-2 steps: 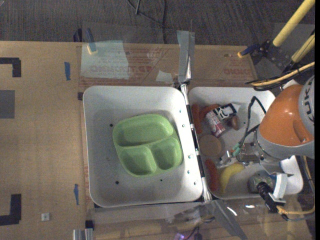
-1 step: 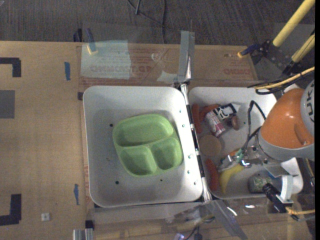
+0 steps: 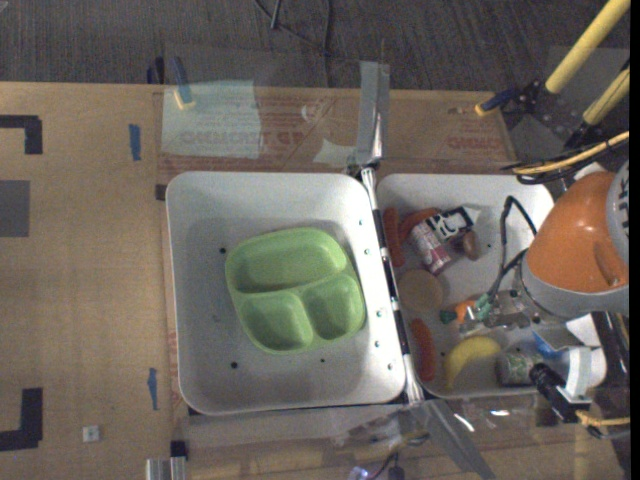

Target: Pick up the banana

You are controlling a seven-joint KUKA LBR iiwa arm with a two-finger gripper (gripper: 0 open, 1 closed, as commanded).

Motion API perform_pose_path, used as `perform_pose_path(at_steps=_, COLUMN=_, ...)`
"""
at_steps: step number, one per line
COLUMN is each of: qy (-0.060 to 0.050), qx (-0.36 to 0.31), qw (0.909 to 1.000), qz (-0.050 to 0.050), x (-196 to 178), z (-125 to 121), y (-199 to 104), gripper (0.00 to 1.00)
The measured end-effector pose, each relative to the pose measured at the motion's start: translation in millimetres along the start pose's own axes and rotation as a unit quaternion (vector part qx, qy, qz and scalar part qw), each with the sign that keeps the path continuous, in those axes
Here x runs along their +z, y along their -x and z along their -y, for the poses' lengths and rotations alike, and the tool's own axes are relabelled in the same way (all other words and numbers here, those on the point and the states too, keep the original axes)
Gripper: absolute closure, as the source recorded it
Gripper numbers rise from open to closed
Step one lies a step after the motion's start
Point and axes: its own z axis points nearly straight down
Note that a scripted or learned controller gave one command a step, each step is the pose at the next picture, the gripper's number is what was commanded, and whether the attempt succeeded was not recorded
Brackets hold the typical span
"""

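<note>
The yellow banana lies curved near the front edge of the right white bin, between a red sausage and a dark green can. The grey arm with its orange band reaches in from the right over this bin. Its gripper hangs just behind and slightly right of the banana, close to a small orange carrot. The banana rests on the bin floor, apart from the gripper.
The right bin also holds a round tan cookie, a reddish can, a small carton and a long red item along its left wall. A green divided plate sits in the left bin. Cables trail by the arm.
</note>
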Motion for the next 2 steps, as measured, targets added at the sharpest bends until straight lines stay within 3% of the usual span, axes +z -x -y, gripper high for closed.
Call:
perform_pose_path(at_steps=1, qy=-0.003, qx=0.317, qw=0.9485, qz=0.002, x=-16.1, z=-1.4, y=-19.9, gripper=1.0)
perform_pose_path(at_steps=2, qy=-0.004, qx=0.366, qw=0.9308, qz=0.002, x=-86.5, z=0.7, y=-6.0, gripper=1.0)
